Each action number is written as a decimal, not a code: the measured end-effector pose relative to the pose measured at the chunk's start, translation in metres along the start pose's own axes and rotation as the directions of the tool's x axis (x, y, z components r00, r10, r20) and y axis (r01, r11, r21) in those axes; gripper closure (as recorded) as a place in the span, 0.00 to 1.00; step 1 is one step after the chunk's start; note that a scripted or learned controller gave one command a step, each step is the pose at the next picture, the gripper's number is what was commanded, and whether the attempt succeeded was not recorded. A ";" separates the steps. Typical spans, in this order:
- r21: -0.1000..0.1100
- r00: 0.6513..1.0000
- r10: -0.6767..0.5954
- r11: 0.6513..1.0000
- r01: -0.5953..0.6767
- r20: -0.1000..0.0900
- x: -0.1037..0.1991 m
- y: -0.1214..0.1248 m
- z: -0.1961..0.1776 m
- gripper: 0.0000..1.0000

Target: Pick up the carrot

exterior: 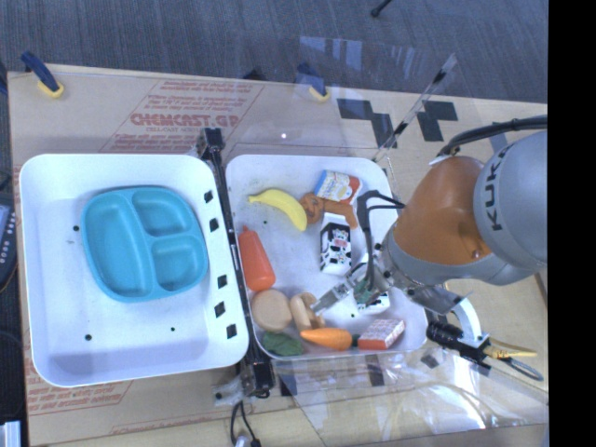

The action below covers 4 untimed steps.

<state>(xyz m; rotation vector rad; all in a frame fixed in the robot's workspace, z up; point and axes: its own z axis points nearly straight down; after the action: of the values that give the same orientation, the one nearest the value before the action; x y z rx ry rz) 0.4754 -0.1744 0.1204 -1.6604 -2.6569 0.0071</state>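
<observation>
Left of my landmark, the right-hand shallow white bin (279,168), sits a blue divided plastic tray (144,240). Inside the bin's near edge lies the small orange carrot (326,338). My two-finger gripper (358,291) hovers just above it; whether my fingers are parted, I cannot tell.

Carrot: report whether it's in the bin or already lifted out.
In the bin. The carrot lies flat on the right bin's floor near its front wall, apart from the gripper.

arm (507,214): grey shell | orange band | black cables | black "KU" lettering
</observation>
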 end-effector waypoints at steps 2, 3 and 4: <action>-0.005 0.944 -0.330 0.944 0.330 0.002 0.066 0.035 0.029 0.00; -0.001 0.941 -0.337 0.941 0.337 0.001 0.065 0.034 0.019 1.00; -0.008 0.997 -0.070 0.997 0.070 0.010 0.073 0.091 -0.112 1.00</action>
<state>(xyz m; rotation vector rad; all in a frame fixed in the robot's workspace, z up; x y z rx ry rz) 0.5264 -0.0695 0.2319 -1.5719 -2.7242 0.0034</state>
